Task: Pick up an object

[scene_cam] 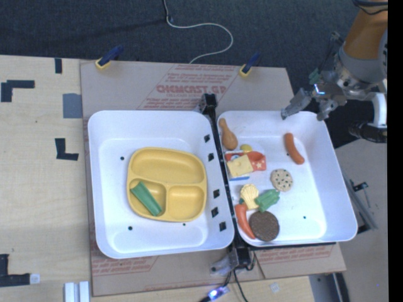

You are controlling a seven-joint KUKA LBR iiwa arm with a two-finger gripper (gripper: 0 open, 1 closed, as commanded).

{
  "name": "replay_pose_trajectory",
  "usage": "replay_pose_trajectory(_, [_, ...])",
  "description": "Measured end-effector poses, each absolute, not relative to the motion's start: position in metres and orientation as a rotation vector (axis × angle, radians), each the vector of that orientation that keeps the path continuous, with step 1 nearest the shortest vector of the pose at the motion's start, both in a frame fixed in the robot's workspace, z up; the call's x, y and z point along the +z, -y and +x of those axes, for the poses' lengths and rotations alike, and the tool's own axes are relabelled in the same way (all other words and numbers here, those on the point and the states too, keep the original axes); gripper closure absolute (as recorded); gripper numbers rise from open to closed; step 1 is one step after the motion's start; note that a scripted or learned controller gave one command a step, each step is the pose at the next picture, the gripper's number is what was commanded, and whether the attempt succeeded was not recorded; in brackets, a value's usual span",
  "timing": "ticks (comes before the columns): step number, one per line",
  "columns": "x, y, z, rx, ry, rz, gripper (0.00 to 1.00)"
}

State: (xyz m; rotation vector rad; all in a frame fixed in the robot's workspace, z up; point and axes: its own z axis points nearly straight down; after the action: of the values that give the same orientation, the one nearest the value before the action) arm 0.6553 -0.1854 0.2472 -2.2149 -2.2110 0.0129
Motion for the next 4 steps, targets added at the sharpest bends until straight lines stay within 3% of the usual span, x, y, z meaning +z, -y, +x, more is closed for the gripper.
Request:
replay_pose_trajectory(1, [0.256, 0.185, 0.658, 0.001, 2.223, -2.22, 0.0])
replay_pose_trajectory(4, [0.098, 0.171, 0.665, 0.007, 2.221, -2.216, 0.0])
